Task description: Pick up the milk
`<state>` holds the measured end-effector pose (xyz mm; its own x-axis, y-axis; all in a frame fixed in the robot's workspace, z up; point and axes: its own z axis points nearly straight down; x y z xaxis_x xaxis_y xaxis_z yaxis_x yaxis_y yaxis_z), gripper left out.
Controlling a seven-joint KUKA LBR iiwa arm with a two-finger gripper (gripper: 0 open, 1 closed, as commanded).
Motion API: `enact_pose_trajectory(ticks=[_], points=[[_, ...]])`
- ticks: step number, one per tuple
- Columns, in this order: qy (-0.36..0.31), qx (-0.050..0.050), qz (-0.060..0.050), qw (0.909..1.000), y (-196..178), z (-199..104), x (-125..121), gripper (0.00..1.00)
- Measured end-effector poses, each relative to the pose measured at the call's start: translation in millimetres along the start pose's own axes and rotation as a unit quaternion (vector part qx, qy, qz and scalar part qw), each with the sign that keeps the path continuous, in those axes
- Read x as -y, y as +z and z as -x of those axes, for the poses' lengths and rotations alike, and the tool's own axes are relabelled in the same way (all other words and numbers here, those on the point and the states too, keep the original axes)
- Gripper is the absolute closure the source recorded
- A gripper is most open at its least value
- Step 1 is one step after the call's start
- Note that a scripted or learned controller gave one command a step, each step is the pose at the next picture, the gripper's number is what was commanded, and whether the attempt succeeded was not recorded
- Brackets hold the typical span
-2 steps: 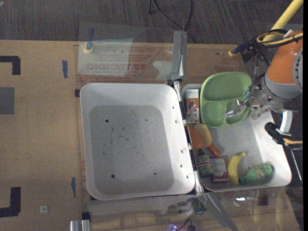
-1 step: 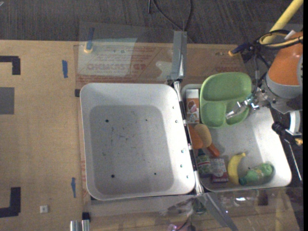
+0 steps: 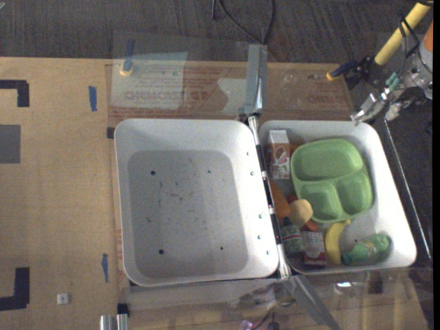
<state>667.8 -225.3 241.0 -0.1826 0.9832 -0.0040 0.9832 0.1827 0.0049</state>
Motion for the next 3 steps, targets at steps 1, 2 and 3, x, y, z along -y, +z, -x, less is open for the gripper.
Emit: enact_pose_trajectory(ticks=[1, 2, 3], points=[[-0.038, -0.007, -0.004, 0.9992, 137, -8, -2, 0.0], [0.007, -0.002, 0.008, 0.9999, 141, -10, 12, 0.0], [-0.004, 0.001, 0.002, 1.0, 143, -98, 24, 0.0]])
